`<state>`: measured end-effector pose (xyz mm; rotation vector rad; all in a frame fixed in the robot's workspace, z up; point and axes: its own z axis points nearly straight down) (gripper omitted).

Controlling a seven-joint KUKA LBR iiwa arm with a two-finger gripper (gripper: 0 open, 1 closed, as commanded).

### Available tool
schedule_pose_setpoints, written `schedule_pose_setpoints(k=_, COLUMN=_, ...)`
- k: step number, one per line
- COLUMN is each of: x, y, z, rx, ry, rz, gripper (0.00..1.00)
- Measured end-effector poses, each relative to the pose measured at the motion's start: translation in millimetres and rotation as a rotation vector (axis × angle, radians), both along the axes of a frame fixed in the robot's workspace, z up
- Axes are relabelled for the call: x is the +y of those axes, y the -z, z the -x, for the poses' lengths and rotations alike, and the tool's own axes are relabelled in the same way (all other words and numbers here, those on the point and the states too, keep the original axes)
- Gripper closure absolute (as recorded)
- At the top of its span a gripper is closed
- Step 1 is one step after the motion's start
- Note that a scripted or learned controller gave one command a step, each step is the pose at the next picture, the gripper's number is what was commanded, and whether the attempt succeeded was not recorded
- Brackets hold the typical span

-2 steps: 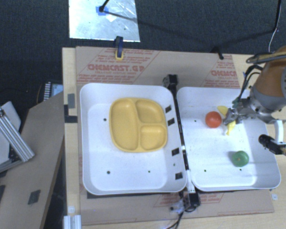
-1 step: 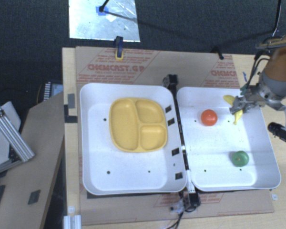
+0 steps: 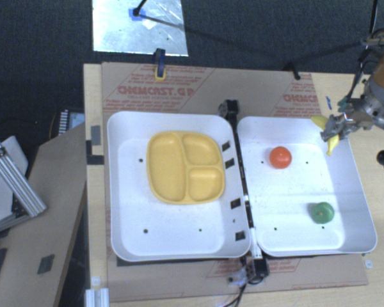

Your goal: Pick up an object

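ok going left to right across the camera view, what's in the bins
yellow divided plate in the left bin → orange-red ball → green object, both in the right bin → yellow item at the gripper over the right bin's far corner

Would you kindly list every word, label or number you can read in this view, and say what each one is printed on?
"CHEMCAST GP", in red, on the brown board beneath the bins, upper left, readable though faint.
The same red print on the board's upper right, near the right bin, is partly cut off and too blurred to read with certainty.
The red print at the board's bottom edge is too blurred to read.
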<state>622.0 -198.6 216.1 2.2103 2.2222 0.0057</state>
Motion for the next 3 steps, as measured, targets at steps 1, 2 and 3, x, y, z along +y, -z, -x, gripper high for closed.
schedule_pose_setpoints(k=1, x=0, y=-5, z=-1, rx=0.004, ry=0.0, rz=-0.001, gripper=1.0)
schedule_pose_setpoints(k=2, x=59, y=-7, z=-4, rx=0.006, ry=-0.005, rz=-0.003, gripper=1.0)
schedule_pose_setpoints(k=3, x=119, y=-9, z=11, rx=0.007, ry=-0.005, rz=-0.004, gripper=1.0)
